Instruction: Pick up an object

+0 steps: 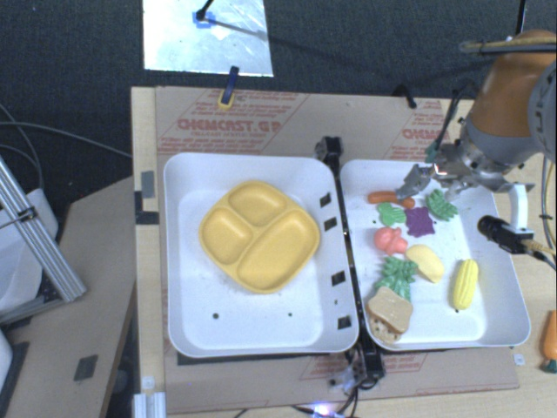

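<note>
I see the gripper [416,184] with fingers spread and nothing between them, poised over the right bin [505,316]. The carrot [390,198] lies just below and left of the fingertips, its long axis crosswise to my reach.

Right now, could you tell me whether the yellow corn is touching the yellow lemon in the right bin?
Apart. The camera view shows bare white bin floor between the corn and the lemon.
</note>
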`<state>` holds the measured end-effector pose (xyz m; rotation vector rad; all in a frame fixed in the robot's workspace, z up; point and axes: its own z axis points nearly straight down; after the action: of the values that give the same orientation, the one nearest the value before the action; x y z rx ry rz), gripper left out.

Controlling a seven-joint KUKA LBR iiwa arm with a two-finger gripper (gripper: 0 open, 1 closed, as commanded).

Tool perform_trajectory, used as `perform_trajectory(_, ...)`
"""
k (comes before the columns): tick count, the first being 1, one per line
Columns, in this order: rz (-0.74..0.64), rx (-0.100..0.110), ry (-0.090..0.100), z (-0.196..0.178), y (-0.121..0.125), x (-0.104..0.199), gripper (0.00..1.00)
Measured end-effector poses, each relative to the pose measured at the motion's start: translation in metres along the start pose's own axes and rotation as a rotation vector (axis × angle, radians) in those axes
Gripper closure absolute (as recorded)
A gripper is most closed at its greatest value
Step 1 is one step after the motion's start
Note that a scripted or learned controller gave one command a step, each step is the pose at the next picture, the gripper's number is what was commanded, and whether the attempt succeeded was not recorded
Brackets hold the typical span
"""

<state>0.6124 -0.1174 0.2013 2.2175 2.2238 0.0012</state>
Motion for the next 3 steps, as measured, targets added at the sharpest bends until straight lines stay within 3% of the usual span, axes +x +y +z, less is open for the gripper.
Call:
perform_trajectory(1,-0.002,-0.008,-0.002,0.090,-0.033,-0.016,0.00)
perform_trajectory(2,-0.001,-0.006,-0.002,0.116,0.027,-0.049,0.00)
perform_trajectory(3,-0.003,-0.010,-0.002,0.103,0.028,-0.048,1.00)
